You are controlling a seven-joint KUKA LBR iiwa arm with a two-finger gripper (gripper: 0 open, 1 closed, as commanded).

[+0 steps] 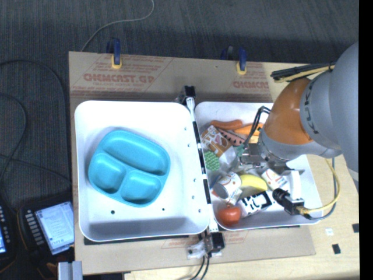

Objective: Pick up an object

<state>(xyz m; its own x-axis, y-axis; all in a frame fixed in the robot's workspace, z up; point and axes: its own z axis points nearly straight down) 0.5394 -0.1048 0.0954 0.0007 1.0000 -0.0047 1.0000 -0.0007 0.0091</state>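
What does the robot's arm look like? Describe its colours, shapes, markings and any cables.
The arm is thick, rounded and light grey, with dark lettering on its casing. A glossy orange band rings it above the wrist. Below the band sits a grey metal wrist and the gripper. A yellow cable loops from it, ending near a black connector.

Dark grey carpet floor (233,16), brown cardboard sheet (145,77) on bench, black cables (17,115)

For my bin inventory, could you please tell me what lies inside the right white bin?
In the right white bin: a yellow banana, a red tomato-like ball, an orange carrot-shaped piece and small packets. The grey arm covers the rest.
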